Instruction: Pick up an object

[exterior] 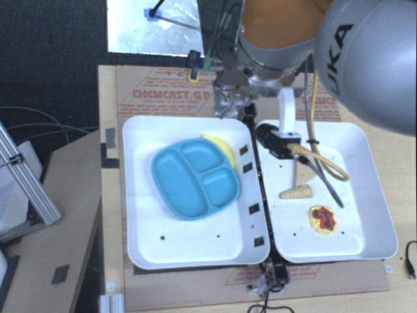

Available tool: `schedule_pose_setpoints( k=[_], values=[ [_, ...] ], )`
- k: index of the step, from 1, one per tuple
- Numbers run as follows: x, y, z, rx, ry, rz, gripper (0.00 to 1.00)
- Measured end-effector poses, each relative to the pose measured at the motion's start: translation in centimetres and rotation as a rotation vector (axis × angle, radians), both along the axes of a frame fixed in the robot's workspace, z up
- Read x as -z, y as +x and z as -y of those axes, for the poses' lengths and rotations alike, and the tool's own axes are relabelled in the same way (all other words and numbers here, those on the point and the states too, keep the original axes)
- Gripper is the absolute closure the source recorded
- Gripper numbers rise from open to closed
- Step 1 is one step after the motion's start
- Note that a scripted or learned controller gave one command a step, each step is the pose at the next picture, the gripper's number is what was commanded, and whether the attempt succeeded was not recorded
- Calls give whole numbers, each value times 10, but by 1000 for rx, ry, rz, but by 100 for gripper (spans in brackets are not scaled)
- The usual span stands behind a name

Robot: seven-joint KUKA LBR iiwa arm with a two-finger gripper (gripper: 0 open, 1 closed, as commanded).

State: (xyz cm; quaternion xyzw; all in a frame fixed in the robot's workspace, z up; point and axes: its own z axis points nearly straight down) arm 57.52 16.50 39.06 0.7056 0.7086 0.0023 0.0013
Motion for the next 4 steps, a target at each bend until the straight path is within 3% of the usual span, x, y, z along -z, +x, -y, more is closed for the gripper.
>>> schedule_pose_setpoints(
  k=[1, 2, 3, 4],
  values=[
    [114, 48, -41, -3, 1, -1, 100],
    [81, 23, -59, -2, 0, -3, 100],
    [-86, 65, -70, -2, 4, 12, 100],
    [-149, 94, -44, 5, 1, 5, 100]
  ],
)
